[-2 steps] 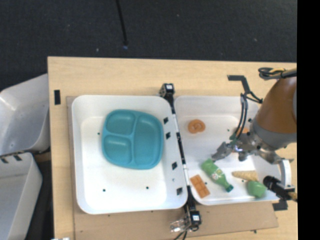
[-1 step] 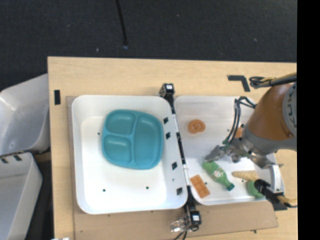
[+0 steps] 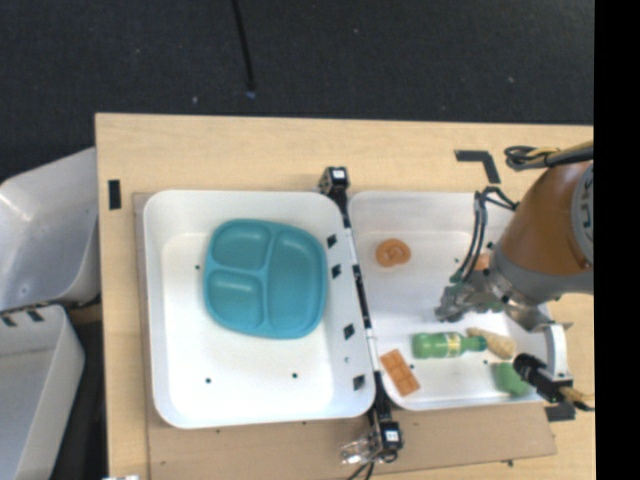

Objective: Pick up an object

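Observation:
In the right bin (image 3: 420, 213) lie a green bottle (image 3: 447, 345) with a pale cap end, an orange waffle-like block (image 3: 400, 371) near the front left corner, a small round orange cookie (image 3: 393, 253) toward the back, and a small green piece (image 3: 509, 378) at the front right. My gripper (image 3: 459, 302) hangs low over the right half of this bin, just behind the green bottle. Nothing shows between its fingers. The orange-banded wrist (image 3: 548, 228) covers the bin's right side.
The left bin (image 3: 165, 298) holds a teal divided plate (image 3: 266, 277). A black clip divider (image 3: 350, 288) runs between the bins. Cables (image 3: 515, 156) lie on the wooden bench behind the right bin. A white container (image 3: 40, 238) stands off the bench's left edge.

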Motion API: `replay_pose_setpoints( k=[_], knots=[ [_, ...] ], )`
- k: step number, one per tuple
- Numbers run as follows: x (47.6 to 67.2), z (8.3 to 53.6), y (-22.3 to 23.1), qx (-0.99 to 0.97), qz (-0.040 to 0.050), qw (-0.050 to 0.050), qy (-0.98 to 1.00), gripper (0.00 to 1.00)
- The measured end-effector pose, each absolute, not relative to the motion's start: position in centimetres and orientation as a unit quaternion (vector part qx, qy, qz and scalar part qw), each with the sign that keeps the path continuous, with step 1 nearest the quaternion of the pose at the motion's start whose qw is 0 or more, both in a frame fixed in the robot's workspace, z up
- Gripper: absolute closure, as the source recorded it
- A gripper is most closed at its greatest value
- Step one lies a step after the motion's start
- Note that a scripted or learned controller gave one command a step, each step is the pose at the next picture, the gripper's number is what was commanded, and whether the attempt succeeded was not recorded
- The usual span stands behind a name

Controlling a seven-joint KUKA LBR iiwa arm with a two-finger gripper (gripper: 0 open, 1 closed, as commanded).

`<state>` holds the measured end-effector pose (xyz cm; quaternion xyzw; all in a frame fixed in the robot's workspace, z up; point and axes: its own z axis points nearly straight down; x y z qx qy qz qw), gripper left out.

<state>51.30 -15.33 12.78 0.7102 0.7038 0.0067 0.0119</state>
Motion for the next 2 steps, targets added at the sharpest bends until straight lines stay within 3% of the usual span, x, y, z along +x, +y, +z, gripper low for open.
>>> replay_pose_setpoints(
  k=[1, 2],
  knots=[
    [51.8, 19.1, -15.2, 0.706, 0.0018, 0.003, 0.708, 1.00],
    [52.0, 24.5, -15.3, 0.706, 0.0019, 0.004, 0.708, 1.00]
  ],
)
